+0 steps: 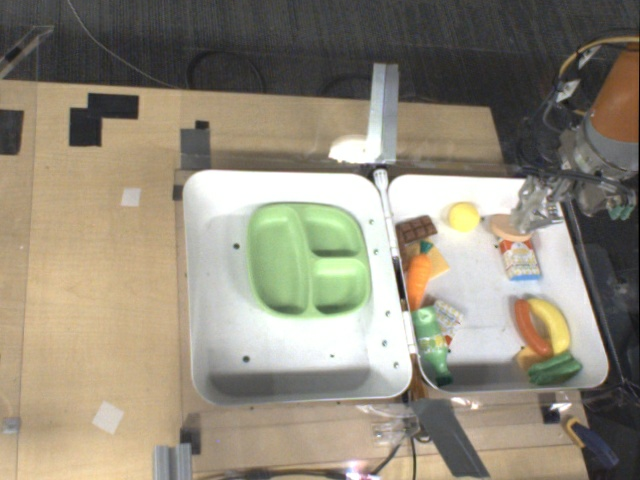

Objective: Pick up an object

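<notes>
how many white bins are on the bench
2: the left bin holds a green divided tray; the right bin holds the small toy foods, gripper above it.

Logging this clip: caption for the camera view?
Gripper above right white bin's toy food; green divided plastic tray in left bin.

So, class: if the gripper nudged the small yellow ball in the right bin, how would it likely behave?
The yellow ball looks round, so it would probably roll. It lies apart from the other items, on the right bin's bare floor, so little would stop it. It seems small, probably light.
</notes>
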Robot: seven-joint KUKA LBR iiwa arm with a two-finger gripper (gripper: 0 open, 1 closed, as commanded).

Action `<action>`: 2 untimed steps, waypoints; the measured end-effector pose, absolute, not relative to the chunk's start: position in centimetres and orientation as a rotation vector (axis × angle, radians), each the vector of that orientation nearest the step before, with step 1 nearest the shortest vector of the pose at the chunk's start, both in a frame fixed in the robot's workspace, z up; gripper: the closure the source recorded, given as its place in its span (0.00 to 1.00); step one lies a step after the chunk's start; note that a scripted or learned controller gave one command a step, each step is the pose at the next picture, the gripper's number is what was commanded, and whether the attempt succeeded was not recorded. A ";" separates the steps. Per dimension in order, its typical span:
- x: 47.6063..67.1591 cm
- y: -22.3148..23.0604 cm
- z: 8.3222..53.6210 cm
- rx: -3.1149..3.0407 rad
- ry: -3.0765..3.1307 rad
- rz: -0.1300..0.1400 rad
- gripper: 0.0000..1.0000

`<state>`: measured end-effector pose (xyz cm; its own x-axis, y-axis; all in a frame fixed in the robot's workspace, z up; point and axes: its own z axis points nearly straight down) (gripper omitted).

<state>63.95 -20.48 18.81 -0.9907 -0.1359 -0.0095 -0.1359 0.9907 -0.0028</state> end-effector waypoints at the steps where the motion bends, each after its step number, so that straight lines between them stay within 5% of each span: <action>1: 64.0 -20.5 18.9 -0.212 3.123 -0.003 0.00; 2: 64.4 -20.5 9.0 -0.035 3.125 -0.005 0.00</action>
<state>64.38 -20.52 9.00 -0.9996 -0.0221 -0.0162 -0.0221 0.9998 -0.0031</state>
